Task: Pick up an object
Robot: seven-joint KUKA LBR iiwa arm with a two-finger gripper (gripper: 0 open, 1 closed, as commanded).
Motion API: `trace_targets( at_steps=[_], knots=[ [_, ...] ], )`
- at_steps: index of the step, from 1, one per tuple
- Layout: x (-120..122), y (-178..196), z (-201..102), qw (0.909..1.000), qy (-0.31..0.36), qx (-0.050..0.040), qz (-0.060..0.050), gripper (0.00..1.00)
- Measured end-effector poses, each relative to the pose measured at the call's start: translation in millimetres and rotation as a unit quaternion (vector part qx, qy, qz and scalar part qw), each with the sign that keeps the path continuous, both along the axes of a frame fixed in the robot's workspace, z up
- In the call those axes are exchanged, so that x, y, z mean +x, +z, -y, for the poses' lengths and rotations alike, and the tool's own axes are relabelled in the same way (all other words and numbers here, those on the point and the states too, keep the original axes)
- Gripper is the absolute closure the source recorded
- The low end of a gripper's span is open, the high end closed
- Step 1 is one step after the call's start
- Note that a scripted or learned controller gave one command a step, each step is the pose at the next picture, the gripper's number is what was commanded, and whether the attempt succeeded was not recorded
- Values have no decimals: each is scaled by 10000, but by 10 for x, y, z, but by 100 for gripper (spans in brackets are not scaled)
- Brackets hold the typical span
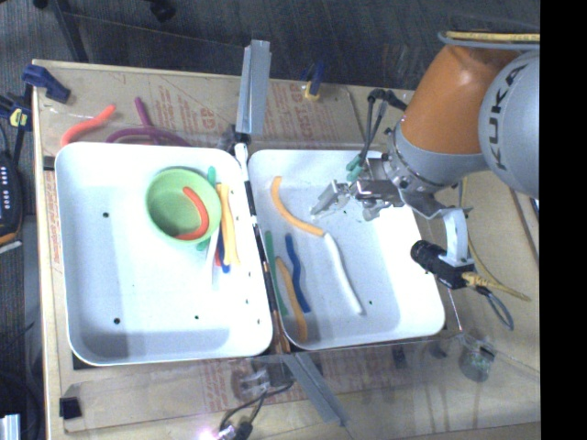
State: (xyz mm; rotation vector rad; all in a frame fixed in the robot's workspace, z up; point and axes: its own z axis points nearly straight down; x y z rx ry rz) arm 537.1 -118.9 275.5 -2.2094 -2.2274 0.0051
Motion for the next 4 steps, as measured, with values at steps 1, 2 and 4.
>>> trace_targets(
  at_steps=[1,2,4],
  knots=[
    [451,-652,49,9960,898,7,-7,0],
    [538,-1786,146,9920,1259,-18,72,0],
    [1202,-825,-332,9911,1333,4,28,100]
  ],
)
